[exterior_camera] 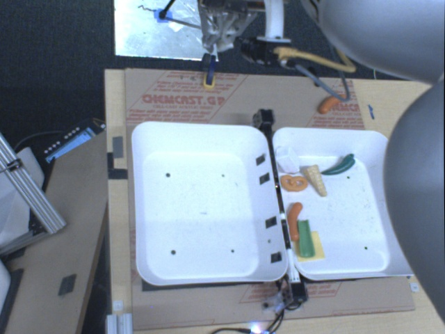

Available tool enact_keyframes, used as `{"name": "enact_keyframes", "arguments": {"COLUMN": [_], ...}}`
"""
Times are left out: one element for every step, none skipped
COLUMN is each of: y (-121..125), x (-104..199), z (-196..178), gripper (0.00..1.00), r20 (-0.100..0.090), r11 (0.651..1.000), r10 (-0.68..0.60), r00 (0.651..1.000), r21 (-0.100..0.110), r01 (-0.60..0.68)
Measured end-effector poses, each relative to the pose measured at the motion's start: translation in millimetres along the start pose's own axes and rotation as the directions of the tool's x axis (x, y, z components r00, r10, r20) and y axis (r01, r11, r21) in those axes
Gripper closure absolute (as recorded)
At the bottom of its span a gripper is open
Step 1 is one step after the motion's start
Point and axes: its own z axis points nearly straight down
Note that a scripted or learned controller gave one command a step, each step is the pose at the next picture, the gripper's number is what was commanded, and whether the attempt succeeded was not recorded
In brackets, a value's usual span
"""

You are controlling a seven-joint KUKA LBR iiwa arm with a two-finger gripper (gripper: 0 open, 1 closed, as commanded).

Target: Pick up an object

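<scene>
My gripper (211, 49) hangs high over the far edge of the bench, beyond the left bin (146, 207). A small blue and yellow object (208, 72) dangles straight down from its tips, and the gripper looks shut on it. The right bin (368, 256) holds several items: a green curved piece (341, 164), a beige cone (316, 179), an orange ring (294, 183), a white lump (288, 160), an orange-red stick (295, 211), a green stick (304, 236) and a yellow pad (316, 245).
An orange piece (327, 105) lies on the cardboard (174, 99) behind the right bin. A black clip strip (274, 200) joins the two bins. The grey arm (417, 186) looms over the right side. A metal rail (28, 193) stands at the left.
</scene>
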Motion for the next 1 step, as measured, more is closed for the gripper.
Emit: {"name": "enact_keyframes", "arguments": {"y": [0.1], "x": [-6.6], "z": [-67.3], "gripper": [1.00], "r20": [0.000], "r11": [1.000], "r10": [0.000], "r00": [1.000], "r21": [-0.004], "r01": [0.000]}}
